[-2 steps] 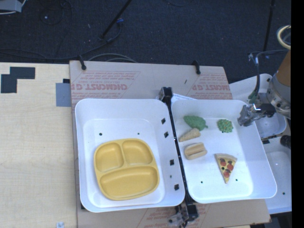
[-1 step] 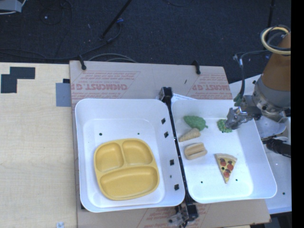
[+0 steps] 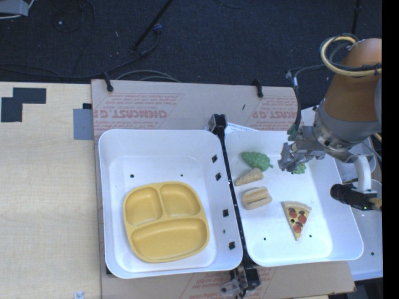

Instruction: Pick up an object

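Note:
The right bin (image 3: pixel 336 242) holds toy foods. A green leafy piece (image 3: pixel 256 160) lies near its back left, with a tan wedge (image 3: pixel 249 177) just in front of it. A hot dog bun (image 3: pixel 256 197) sits below those, and a pizza slice (image 3: pixel 297 217) lies near the bin's middle. My gripper (image 3: pixel 292 159) hangs low over the back middle of the right bin, to the right of the leafy piece. A small green piece (image 3: pixel 300 167) shows right at the gripper's tip, partly hidden by it. Whether that piece is gripped is unclear.
The left bin (image 3: pixel 118 154) holds a yellow divided plate (image 3: pixel 165 220). A black divider (image 3: pixel 227 185) runs between the bins. The arm's orange band (image 3: pixel 355 80) and grey wrist stand over the right bin's back right edge. Cardboard lies under both bins.

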Tool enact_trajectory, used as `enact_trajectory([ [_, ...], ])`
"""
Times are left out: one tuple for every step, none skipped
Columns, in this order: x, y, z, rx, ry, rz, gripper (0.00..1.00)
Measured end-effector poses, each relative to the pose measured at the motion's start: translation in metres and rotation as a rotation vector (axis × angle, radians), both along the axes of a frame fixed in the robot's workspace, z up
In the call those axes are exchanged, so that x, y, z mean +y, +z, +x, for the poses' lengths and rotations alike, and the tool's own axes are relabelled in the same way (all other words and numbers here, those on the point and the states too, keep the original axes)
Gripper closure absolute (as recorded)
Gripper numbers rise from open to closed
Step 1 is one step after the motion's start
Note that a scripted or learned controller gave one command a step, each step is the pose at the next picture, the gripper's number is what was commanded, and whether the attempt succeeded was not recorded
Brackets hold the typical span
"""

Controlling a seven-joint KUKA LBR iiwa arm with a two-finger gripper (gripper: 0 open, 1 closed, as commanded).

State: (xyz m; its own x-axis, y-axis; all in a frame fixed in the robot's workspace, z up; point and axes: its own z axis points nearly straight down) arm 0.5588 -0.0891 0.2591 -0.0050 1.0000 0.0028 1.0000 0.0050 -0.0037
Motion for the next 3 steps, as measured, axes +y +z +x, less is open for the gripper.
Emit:
enact_trajectory([
  [0.057, -0.003, -0.014, 0.002, 0.000, 0.000, 1.00],
  [0.108, -0.001, -0.011, 0.000, 0.000, -0.001, 1.00],
  [0.163, -0.017, -0.022, 0.003, 0.000, -0.001, 1.00],
])
